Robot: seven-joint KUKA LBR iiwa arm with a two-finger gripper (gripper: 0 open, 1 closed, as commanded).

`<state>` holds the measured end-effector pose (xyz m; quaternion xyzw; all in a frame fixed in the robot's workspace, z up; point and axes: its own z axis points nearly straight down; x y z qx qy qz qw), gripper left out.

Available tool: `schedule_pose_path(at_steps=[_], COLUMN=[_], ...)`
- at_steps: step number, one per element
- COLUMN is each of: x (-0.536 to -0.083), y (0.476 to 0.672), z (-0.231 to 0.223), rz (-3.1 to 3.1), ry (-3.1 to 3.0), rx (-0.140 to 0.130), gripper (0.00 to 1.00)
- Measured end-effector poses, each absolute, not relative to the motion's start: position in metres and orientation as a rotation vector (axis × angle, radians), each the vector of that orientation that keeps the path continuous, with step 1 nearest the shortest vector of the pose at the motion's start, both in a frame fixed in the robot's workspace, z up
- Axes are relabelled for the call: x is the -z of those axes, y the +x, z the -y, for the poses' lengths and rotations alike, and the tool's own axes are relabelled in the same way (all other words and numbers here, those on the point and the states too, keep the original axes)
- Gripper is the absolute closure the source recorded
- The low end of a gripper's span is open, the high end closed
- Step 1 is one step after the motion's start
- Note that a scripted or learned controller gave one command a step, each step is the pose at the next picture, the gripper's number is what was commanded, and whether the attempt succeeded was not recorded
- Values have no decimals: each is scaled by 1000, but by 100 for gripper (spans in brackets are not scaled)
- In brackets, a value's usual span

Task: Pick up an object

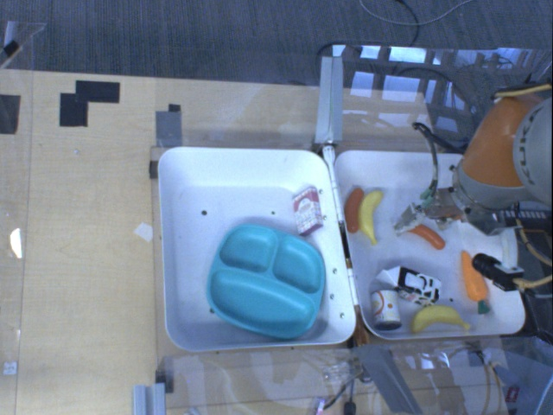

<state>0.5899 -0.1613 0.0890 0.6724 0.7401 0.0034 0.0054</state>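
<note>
My gripper (421, 218) hangs low in the right bin (505, 322), near its middle, reaching in from the right. It looks open, and nothing shows between the fingers. A small orange-red pepper-like piece (429, 237) lies on the bin floor right next to the fingertips, on the near side. Left of the gripper lie a red sausage (354, 209) and a yellow banana (371, 214). An orange carrot (473, 277) lies to the right, under the wrist.
The front of the right bin holds a black-and-white toy (416, 285), a small can (386, 309) and a second banana (441, 319). The left bin (186, 232) holds a blue divided tray (266, 280) and a small red packet (307, 210). A metal divider (327, 102) stands behind the bins.
</note>
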Motion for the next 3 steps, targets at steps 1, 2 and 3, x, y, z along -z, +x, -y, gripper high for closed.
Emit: schedule_pose_path(at_steps=[1, 2, 3], x=[-90, -102, -229], y=[570, 573, 596], z=[169, 167, 96], rz=[-2594, -2593, -2687], ry=[1750, 1745, 1612], rx=[-9, -16, -6], gripper=[0, 100, 100])
